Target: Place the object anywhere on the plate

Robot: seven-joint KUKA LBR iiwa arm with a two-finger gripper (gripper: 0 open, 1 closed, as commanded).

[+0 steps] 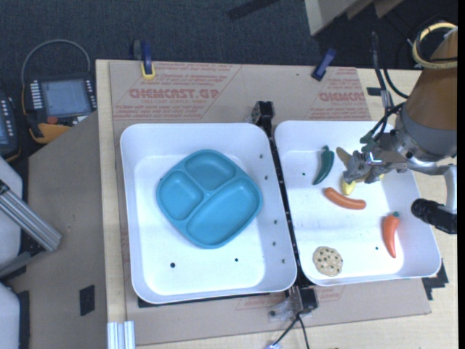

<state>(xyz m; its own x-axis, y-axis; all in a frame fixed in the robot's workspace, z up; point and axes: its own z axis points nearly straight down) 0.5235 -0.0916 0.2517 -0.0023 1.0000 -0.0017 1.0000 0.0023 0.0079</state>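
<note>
On the desk [109, 195] we see two white bins side by side: the left bin [138, 195] holds the blue sectioned plate [209, 197] at centre frame, and the right bin [414, 260] holds the toy foods. Our arm [432, 115] enters from the right, and its gripper [357, 171] hangs over the upper middle of the right bin, just above a small yellow piece [349, 188] and the orange sausage [344, 198], whose long axis runs left to right. We cannot tell whether it grips anything. The plate lies well to the gripper's left, across the bin divider. Nearby are a green pepper [323, 164], a carrot [391, 233] and a cookie [328, 260].
</note>
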